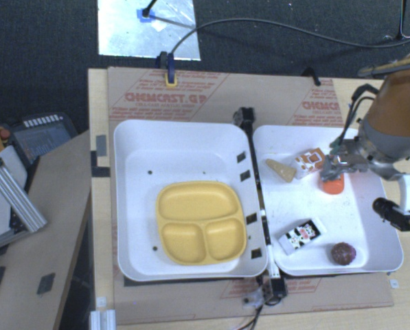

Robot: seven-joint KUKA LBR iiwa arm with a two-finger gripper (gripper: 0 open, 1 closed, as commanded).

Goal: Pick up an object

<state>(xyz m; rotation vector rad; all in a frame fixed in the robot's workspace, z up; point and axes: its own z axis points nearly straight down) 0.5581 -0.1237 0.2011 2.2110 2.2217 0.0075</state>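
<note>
In the right bin [369, 263] lie a tan wedge [281, 170], a small white and orange carton [310, 161], an orange-red round piece [333, 184], a black and white carton [301, 236] and a dark red ball [343, 254]. My gripper [336, 166] hangs over the bin's upper right part, directly above the orange-red piece and just right of the white and orange carton. Its tips sit close to the orange-red piece, whose upper edge they cover.
The left bin [132, 150] holds a yellow three-compartment tray [200, 221]. A black clip divider [249, 158] runs between the bins. The grey and orange arm [397, 115] comes in from the right over the bin's far right rim. Cables cross the bench behind.
</note>
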